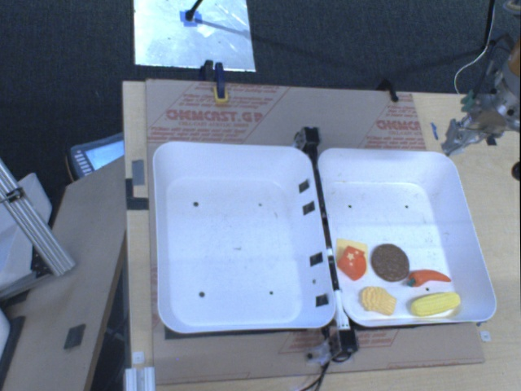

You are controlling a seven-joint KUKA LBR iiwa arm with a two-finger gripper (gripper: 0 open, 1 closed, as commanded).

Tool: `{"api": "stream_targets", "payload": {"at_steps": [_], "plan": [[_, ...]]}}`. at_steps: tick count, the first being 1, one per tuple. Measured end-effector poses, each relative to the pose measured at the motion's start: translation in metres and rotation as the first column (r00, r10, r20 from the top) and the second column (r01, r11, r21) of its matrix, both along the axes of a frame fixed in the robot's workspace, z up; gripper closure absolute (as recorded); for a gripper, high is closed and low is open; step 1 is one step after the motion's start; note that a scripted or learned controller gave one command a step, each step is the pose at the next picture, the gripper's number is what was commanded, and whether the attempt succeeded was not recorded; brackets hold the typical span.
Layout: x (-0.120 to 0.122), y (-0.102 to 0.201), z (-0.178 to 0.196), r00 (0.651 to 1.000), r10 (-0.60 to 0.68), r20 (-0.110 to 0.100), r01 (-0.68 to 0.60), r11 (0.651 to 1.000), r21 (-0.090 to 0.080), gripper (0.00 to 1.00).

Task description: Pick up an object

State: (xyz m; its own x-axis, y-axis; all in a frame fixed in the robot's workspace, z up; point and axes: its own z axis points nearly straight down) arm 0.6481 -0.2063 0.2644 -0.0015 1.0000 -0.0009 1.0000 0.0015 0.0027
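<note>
Approach step, nothing grasped yet: gripper (462,133) hangs off the right bin's (383,182) far-right corner, finger state can't be told, w/ targets clustered at the near end, incl. brown disc (390,261) and corn cob (435,303); next move, likely, is travel over one and descend.

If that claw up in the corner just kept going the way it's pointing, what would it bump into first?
The claw hangs beyond the right bin's far right corner, tips aimed down and slightly left. Going straight on, it would probably meet the bench or the right bin at its rim, well before the toy food. Depth is hard to judge.
</note>
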Motion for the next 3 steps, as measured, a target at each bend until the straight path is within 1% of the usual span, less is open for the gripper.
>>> {"api": "stream_targets", "payload": {"at_steps": [1, 3], "plan": [[0.022, 0.000, 0.010, 1.000, 0.004, 0.004, -0.004, 1.000, -0.001, 1.00], [0.021, 0.000, 0.030, 1.000, 0.004, 0.002, -0.004, 1.000, -0.001, 1.00]]}}
